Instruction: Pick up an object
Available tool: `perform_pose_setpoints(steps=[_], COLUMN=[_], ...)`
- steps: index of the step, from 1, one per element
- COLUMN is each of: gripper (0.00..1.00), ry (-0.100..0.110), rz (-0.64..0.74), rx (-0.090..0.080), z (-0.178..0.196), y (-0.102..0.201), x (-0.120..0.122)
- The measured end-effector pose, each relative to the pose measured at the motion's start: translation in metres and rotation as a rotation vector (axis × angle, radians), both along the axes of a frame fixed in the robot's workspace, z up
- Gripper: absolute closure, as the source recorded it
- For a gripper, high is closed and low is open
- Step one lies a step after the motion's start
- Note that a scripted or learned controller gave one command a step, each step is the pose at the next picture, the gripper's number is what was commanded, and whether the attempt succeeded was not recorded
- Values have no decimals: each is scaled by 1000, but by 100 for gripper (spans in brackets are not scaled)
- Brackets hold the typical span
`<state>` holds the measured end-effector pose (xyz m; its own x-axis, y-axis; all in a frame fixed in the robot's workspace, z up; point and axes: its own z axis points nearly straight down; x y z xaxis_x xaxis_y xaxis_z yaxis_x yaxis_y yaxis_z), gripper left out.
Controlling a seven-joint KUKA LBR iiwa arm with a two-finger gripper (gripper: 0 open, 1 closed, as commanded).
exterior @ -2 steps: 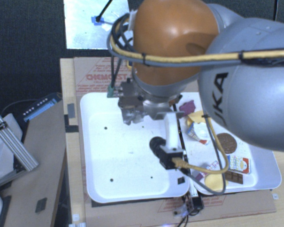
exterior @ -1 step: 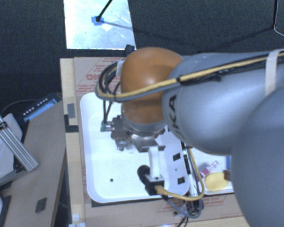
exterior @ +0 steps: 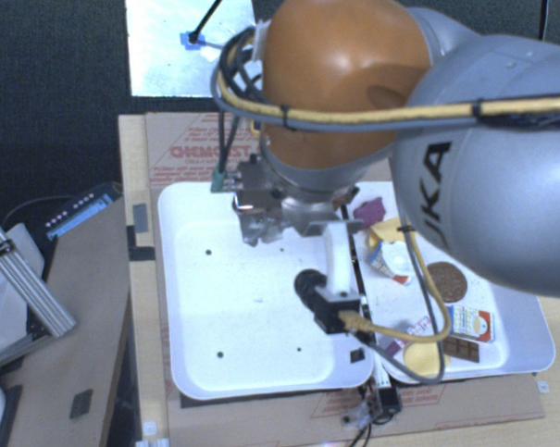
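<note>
My pincer (exterior: 252, 230) hangs over the left bin (exterior: 203, 360), its state I cannot tell, while objects like the brown disc (exterior: 446, 281) lie in the right bin (exterior: 535, 346), so closing here probably grasps nothing.

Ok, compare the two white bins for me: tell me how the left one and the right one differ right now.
The left bin shows a mostly bare white floor with a few small dark specks, while the right bin holds a clutter of small items, among them a brown round disc and a purple piece. The arm covers the left bin's upper right part but much more of the right bin. Both are shallow, white, and sit side by side.
</note>
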<state>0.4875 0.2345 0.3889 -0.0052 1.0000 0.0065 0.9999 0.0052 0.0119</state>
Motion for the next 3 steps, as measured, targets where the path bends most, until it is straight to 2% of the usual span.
perform_pose_setpoints(steps=[1,2,3], gripper=[100,100,100], ry=[9,8,25], rz=[5,12,-5], rx=[-4,-4,-13], z=[4,14,-139], y=[0,1,-1], x=[-1,0,-3])
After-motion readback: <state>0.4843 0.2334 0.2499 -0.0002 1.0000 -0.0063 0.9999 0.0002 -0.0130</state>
